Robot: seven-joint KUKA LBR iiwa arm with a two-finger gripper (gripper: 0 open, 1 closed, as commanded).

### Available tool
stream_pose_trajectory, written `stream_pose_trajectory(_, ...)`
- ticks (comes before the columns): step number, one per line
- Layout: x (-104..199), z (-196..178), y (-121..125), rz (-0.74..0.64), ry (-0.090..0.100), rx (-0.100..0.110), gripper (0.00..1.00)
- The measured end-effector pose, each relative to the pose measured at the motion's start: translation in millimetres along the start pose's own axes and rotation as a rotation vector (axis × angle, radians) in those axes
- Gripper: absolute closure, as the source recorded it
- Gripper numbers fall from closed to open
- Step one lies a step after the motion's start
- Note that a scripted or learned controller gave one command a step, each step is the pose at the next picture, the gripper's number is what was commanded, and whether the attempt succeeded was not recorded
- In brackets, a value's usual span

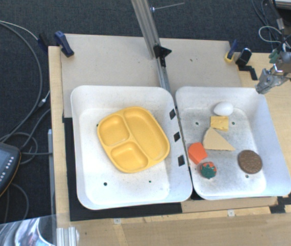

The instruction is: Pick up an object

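White egg (pixel 223 108) apparently left of tool (pixel 266 84)

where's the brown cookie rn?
The brown cookie lies in the right bin, near its front right corner, right of the tan wedge and the orange block.

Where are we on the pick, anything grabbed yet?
Nothing looks done: the white egg, yellow block, tan wedge, orange block, brown disc and green-red piece all lie in the right bin. In hand: nothing; the gripper sits outside the bin's upper right corner. Left: approach, grasp, lift.
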State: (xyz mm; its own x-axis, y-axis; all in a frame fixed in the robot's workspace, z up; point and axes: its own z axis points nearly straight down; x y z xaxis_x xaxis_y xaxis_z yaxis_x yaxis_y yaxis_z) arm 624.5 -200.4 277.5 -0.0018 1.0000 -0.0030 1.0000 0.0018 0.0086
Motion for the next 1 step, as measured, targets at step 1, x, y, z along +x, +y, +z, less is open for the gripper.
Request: stream_pose_trajectory(1, 46.4, -5.6, -18.5, -0.003, 0.006, 0.011, 1.00)
